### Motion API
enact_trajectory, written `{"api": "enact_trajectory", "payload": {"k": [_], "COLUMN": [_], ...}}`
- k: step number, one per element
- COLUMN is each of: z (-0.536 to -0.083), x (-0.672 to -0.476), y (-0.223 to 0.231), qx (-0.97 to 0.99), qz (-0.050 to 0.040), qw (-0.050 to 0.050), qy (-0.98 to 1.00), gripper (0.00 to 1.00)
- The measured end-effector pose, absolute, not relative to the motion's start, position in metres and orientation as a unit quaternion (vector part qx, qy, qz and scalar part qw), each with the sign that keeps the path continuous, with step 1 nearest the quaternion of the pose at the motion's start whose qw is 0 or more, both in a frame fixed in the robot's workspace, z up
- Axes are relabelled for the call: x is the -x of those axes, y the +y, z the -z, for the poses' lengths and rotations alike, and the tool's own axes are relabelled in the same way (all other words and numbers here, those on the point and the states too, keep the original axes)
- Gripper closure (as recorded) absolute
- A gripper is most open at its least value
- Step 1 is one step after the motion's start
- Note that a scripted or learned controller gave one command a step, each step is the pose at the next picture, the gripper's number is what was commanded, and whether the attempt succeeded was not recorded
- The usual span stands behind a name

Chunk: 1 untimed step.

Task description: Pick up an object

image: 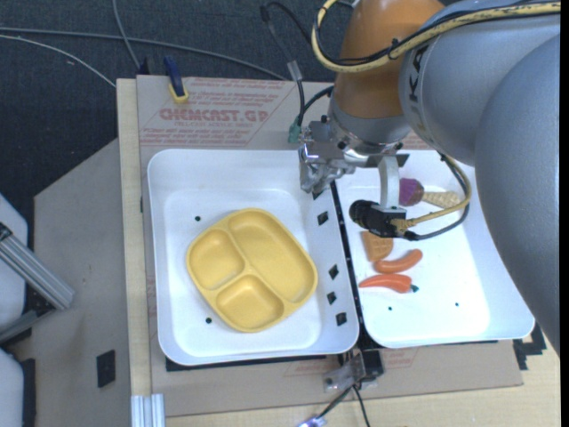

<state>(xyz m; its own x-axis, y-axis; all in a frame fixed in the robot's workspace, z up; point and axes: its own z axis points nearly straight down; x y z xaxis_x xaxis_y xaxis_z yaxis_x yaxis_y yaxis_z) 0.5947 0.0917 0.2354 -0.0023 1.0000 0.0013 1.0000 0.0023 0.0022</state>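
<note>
The pincer point(313, 178) hangs low over the far right corner of the left bin point(169, 238), just beside the wall it shares with the right bin point(480, 310). Whether the pincer is open or closed cannot be told, and nothing is seen in its grip. A yellow divided plate point(252, 269) lies in the left bin. In the right bin, an orange carrot point(397, 261) lies just beside a redder carrot point(387, 283), with a purple-topped toy cone point(431, 196) near them.
</note>
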Motion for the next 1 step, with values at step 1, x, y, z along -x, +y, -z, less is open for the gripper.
{"api": "enact_trajectory", "payload": {"k": [1], "z": [-0.2346], "x": [-0.5943], "y": [0.0910], "qx": [-0.707], "qz": [-0.0002], "qw": [0.000], "qy": [0.708], "gripper": [0.00]}}
